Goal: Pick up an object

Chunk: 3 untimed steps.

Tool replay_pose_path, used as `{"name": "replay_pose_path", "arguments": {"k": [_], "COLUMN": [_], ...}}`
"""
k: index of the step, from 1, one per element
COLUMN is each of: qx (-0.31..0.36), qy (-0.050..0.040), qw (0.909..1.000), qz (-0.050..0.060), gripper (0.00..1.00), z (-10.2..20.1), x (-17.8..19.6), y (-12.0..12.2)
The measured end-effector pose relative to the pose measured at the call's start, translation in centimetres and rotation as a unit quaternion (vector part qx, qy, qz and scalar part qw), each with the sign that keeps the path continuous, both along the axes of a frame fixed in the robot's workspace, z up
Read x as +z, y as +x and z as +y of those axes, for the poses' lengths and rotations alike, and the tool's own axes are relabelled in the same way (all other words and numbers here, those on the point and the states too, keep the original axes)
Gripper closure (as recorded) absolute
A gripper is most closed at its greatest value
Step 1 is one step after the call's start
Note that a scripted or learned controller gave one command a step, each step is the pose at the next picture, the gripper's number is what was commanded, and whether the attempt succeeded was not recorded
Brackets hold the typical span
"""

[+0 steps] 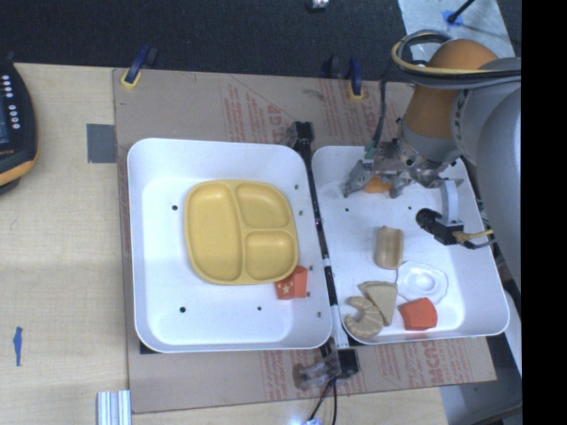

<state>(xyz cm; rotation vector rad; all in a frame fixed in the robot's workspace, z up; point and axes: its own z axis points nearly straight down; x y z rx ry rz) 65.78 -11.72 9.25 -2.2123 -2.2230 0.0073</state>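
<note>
Down at twelve o'clock in the right bin [478, 312] with gripper [379, 177] spread over a small orange object [377, 184], not pinching it; could easily clip its edge and skid it toward the wall.

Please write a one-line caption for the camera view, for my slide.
End effector low over the right bin; yellow divided plate lying in the left bin.

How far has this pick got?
Nothing looks lifted yet. The gripper is low at the far end of the right bin, over a small orange item; whether it grips it is unclear. The grasp and lift remain.
</note>
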Motion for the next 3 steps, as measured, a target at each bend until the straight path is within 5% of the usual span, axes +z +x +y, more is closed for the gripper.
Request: {"name": "replay_pose_path", "arguments": {"k": [1, 2, 3], "qx": [-0.004, -0.001, -0.001], "qy": [-0.0006, 0.0005, -0.0009], "qw": [1.0000, 1.0000, 1.0000], "qz": [0.000, 0.001, -0.001], "gripper": [0.00, 0.00, 1.00], "z": [-5.3, -2.6, -2.8], "x": [1.7, -0.2, 1.0], "y": [-7.2, -10.0, -9.8]}}
